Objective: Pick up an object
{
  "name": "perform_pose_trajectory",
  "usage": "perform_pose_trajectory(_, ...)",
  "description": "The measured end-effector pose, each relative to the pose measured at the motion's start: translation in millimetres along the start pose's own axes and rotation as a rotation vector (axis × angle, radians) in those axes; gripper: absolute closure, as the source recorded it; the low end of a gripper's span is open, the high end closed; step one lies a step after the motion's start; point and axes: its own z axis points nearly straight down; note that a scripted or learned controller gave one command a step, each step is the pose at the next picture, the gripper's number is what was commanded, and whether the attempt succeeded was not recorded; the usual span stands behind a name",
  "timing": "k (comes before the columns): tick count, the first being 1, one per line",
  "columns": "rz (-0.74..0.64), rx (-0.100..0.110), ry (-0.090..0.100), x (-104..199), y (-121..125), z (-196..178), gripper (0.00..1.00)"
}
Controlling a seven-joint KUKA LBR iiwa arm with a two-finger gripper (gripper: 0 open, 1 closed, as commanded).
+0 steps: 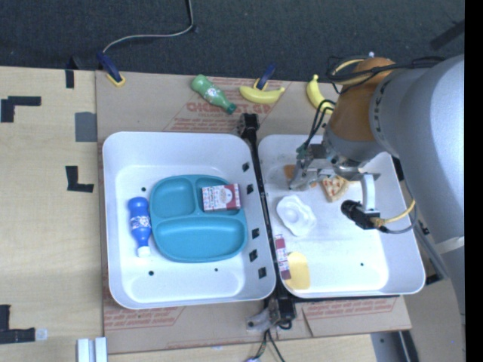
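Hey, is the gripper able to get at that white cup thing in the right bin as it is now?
Probably yes. The white cup lies open in the right bin, with nothing on top, just below-left of the gripper.

— Where does the camera sit?

— Fixed above the bench (45,202), looking down at a slant. Both white bins fit in the frame: the left bin (121,157) and the right bin (400,270) side by side, with the dark floor (302,21) beyond the bench's far edge at the top.

— Is it close?

— Middling. It takes in both bins whole and some bench on the left. The arm (430,127) comes in from the right, bulking large because it rises toward the lens.
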Motion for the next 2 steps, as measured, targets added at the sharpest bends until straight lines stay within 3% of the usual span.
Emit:
perform_pose_trajectory(1,0.0,0.0,0.0,0,0,0,0.0)
perform_pose_trajectory(2,-0.002,0.001,0.001,-15,42,11,0.0)
